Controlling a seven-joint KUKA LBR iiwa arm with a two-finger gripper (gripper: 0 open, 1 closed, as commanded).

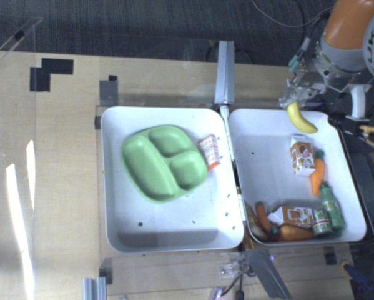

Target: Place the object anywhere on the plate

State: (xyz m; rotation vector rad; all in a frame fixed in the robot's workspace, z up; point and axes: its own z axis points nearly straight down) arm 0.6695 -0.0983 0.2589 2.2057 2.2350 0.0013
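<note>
Across the bench (62, 167), two white bins side by side: left bin (174, 239) and right bin (268, 161), split so that goods wait on one side and the target on the other.

Reaching in from the right at the far corner of the right bin, grey arm (355, 17), orange band uppermost, wrist angled down and leftward over the bin's rim.

In the middle of the left bin, green divided plate (165, 161), lying flat with compartments bare, well apart from the arm.

At the wrist's end, gripper (298, 95), poised just above the top end of the banana (301, 120). Cannot tell whether spread or closed, nor whether touching the fruit. Probably the object meant for the plate, judging by that closeness; lies at the right bin's far edge, a whole bin away from the goal.

Just beside the plate's right rim, a small packet (210, 150).

Further down the right bin, a carton (301, 156), a carrot (316, 175) and a green bottle (329, 206), left as clutter.
</note>
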